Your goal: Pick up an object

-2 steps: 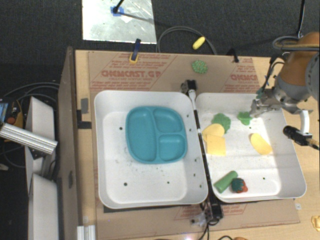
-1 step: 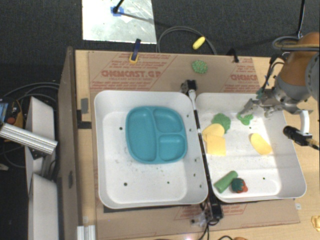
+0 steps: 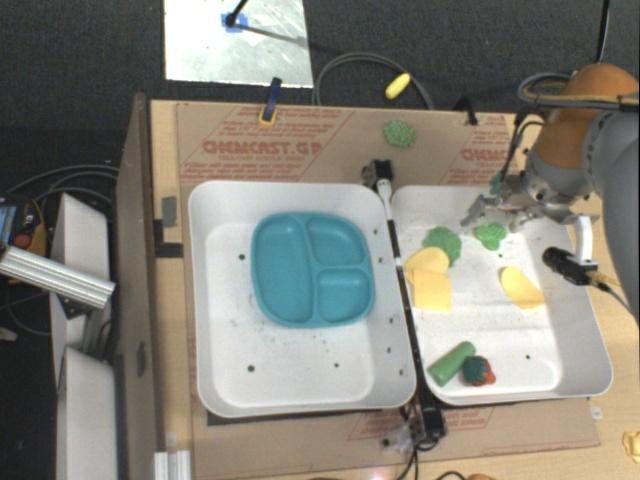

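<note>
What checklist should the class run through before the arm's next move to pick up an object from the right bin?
1. Gripper over the right bin: ok.
2. Target close by: a green piece lies just below it: ok.
3. Anything held between the fingers: cannot tell.
4. Neighbours apart from target: green leafy piece lies to its left, separate: ok.
5. Blue divided plate in the left bin, away from the arm: ok.

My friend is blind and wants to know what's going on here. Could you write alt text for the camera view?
A grey robot arm reaches from the right, its gripper low over a small green piece in the right white bin, among yellow and green toy foods. The left white bin holds a blue divided plate.
</note>
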You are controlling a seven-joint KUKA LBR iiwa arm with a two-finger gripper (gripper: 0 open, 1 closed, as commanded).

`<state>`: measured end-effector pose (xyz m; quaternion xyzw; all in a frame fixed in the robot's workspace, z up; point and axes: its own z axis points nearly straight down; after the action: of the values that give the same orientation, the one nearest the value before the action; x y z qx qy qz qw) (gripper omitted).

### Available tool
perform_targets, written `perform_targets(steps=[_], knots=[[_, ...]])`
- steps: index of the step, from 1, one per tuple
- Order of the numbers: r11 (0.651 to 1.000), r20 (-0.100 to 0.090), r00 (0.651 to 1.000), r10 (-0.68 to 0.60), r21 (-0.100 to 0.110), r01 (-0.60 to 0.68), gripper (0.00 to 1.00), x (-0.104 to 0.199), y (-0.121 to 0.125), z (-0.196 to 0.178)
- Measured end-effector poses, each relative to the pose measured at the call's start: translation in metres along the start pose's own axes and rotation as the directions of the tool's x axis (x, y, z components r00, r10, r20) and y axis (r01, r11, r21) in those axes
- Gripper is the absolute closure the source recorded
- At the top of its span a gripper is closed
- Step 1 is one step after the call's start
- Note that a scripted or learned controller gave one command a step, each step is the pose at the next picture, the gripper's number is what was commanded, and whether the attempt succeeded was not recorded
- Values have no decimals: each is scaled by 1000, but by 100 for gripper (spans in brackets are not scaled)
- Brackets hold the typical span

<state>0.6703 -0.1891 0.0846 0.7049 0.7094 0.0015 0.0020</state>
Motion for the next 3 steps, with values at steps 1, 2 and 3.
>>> perform_targets(steps=[1, 2, 3], knots=[[1000, 3, 1000, -1, -3, 1, 100, -1, 0, -13], [1000, 3, 1000, -3, -3, 3, 0, -1, 0, -12], [1000, -2, 1000, -2, 6, 2, 0, 78, -24, 1]])
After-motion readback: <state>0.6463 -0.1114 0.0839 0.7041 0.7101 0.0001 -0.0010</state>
